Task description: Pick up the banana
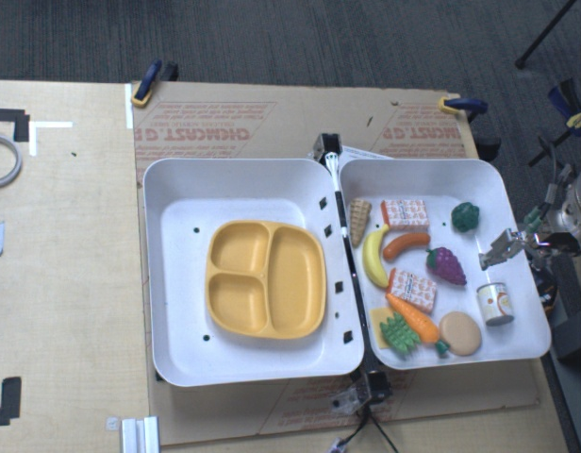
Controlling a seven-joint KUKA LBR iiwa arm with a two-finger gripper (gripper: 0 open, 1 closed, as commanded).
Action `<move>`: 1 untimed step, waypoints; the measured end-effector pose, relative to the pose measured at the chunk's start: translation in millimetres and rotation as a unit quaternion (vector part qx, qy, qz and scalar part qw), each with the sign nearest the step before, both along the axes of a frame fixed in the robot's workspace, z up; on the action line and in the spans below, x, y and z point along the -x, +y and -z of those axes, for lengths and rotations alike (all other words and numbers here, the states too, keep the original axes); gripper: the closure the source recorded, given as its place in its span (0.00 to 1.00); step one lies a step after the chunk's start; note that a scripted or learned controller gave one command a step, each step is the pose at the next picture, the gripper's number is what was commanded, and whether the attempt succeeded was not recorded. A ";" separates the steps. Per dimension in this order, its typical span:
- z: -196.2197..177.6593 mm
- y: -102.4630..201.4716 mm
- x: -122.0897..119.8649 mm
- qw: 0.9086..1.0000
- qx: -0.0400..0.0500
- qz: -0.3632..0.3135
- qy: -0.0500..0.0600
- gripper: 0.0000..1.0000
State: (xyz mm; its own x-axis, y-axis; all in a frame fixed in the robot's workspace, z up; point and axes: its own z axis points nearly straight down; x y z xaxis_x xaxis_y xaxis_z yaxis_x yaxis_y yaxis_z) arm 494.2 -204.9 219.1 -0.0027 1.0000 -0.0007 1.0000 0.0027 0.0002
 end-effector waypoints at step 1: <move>59.2 80.4 13.0 0.999 0.000 0.053 0.000 0.00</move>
